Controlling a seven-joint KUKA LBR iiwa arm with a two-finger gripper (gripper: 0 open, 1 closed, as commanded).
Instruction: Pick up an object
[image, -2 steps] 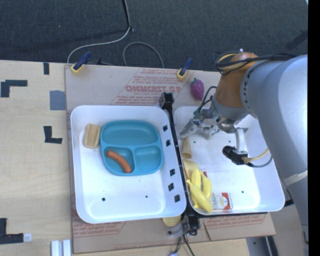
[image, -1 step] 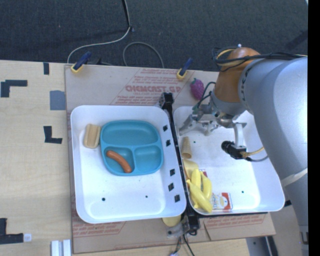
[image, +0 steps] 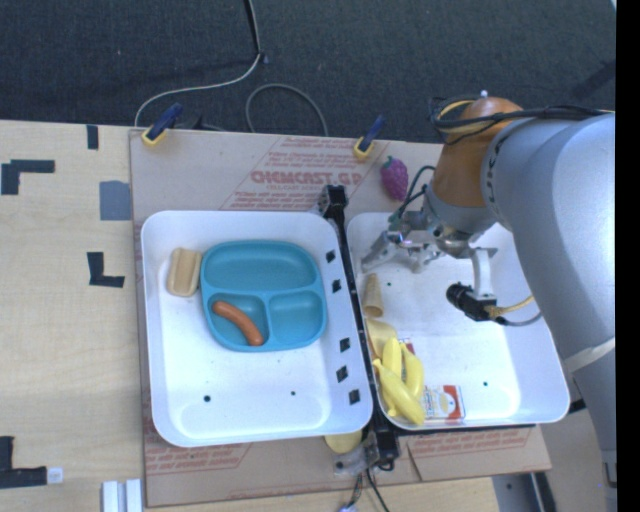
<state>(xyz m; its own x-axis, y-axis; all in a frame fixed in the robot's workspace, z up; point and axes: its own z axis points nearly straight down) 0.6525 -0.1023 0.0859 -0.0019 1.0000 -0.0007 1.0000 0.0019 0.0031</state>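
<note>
My grey arm (image: 560, 220) comes in from three o'clock, thick and rounded, bending toward nine o'clock. An orange band (image: 465, 165) wraps it just above my wrist. Below the band, my gripper (image: 400, 245) hangs low, its metal fingers (image: 378, 252) pointing toward eight o'clock, spread a little apart with nothing between them.
</note>
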